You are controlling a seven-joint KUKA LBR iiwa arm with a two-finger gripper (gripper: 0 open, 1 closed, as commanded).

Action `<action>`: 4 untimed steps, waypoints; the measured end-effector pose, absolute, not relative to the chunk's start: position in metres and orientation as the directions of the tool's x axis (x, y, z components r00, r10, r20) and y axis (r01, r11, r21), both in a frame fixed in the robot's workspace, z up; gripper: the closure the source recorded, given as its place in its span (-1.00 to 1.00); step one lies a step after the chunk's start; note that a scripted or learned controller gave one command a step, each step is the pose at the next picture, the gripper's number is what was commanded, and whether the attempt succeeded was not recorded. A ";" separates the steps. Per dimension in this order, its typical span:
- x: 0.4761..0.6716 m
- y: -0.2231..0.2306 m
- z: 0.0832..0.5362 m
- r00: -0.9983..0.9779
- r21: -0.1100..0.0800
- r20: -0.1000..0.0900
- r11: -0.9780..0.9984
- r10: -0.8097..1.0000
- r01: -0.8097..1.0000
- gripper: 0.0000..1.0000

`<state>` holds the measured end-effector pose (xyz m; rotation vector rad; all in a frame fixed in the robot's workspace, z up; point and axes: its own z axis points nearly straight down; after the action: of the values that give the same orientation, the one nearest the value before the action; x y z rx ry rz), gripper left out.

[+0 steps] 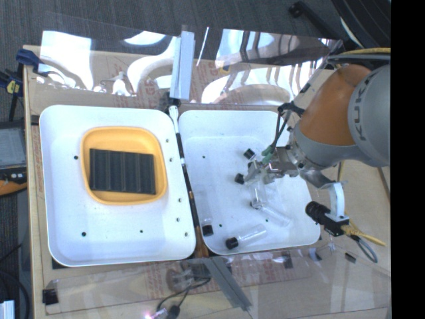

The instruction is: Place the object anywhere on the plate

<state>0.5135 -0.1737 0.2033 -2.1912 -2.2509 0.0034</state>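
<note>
A yellow plate [123, 145] lies in the left bin [60, 224], and a black ridged slab [123, 171] covers its middle. My gripper [261, 173] hangs low over the centre of the right bin [212, 138], far from the plate. Small objects lie scattered around it. One little black piece [248, 153] sits just behind it and another [239, 177] just to its left. A short clear tube [256, 199] lies right below the gripper. I see nothing clearly between the gripper's tips.
Near the right bin's front edge lie a clear tube with a black cap [243, 236], a small black piece [207, 229] and a clear fragment [279, 216]. A raised divider [183, 178] separates the two bins.
</note>
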 end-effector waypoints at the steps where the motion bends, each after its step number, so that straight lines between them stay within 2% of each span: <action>1: 0.476 -0.140 0.175 -0.266 -0.005 0.004 0.266 0.964 0.964 1.00; 2: 0.517 -0.106 0.216 -0.458 -0.001 0.000 0.458 0.889 0.889 1.00; 3: 0.538 -0.074 0.214 -0.589 0.000 -0.001 0.589 0.808 0.808 1.00; 4: 0.503 -0.044 0.191 -0.667 -0.003 0.003 0.668 0.745 0.745 1.00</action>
<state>0.5026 -0.0435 0.1909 -1.2793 -2.8649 0.0021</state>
